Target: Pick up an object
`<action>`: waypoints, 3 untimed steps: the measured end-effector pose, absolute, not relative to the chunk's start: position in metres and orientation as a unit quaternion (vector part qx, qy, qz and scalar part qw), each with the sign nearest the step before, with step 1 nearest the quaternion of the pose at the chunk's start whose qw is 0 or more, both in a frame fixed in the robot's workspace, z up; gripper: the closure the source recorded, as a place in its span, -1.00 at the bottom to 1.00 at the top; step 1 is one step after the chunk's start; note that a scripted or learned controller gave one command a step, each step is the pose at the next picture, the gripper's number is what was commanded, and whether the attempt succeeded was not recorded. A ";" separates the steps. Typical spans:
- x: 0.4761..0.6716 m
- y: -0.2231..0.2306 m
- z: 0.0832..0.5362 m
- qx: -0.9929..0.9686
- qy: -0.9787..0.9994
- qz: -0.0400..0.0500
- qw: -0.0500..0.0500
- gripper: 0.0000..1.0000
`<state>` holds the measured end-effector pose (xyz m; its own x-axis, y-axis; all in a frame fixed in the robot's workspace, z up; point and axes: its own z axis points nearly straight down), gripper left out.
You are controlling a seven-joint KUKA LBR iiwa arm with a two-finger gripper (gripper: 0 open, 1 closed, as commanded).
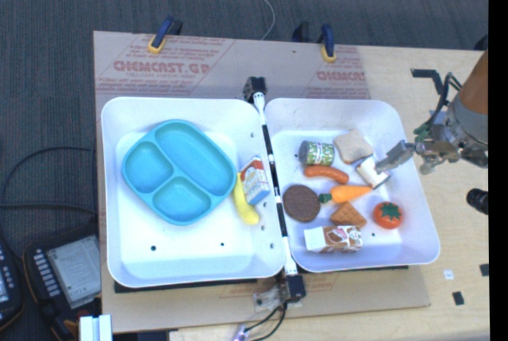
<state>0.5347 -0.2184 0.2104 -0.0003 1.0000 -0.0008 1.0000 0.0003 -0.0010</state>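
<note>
My gripper [414, 151] hangs over the right rim of the right bin [413, 248], coming in from the arm at the right edge. Just left of and below it lies a small white block [369, 172], beside a bread slice [352, 146]. Also in this bin are a green can [318, 152], a red sausage [326, 171], a carrot [349, 193], a brown round cookie [301, 203], a tomato [387, 215], a triangular wafer [348, 215] and a white packet [333, 238]. Nothing is seen held.
The left bin [135, 252] holds a blue divided plate [178, 170], a banana [244, 204] and a small milk carton [255, 181] near the divider. Clamps [327, 44] hold the cardboard base at the back. Cables lie on the floor to the left.
</note>
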 end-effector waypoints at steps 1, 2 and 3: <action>0.491 -0.181 0.098 -0.708 -0.706 -0.002 -0.004 -1.00; 0.493 -0.181 0.110 -0.707 -0.707 -0.004 -0.005 1.00; 0.492 -0.180 0.109 -0.707 -0.707 -0.004 -0.004 -1.00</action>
<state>0.4920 -0.1805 0.1089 0.0010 1.0000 -0.0001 0.9999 -0.0010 0.0105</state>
